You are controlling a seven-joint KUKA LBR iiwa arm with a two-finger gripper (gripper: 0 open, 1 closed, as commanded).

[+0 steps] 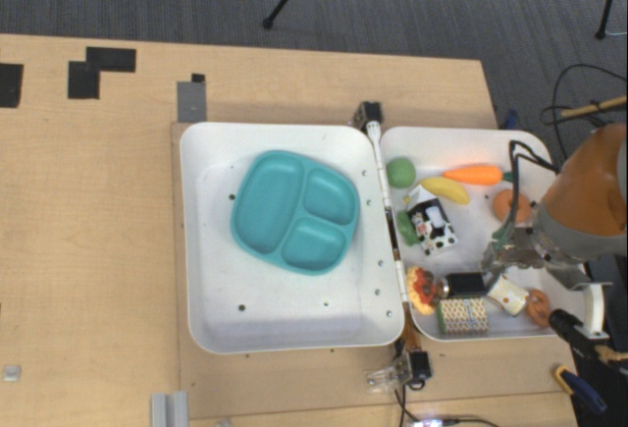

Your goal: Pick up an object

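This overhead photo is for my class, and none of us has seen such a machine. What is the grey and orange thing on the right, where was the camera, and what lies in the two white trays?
One camera, fixed above a wooden bench, looks down at a slant. The grey and orange thing is a robot arm reaching in from the right; its pincer hangs over the right bin. Whether it grips anything cannot be seen. Its job is to pick up an object. That bin holds small toys: a carrot, a banana, a green ball and others. The left bin holds a teal divided plate.
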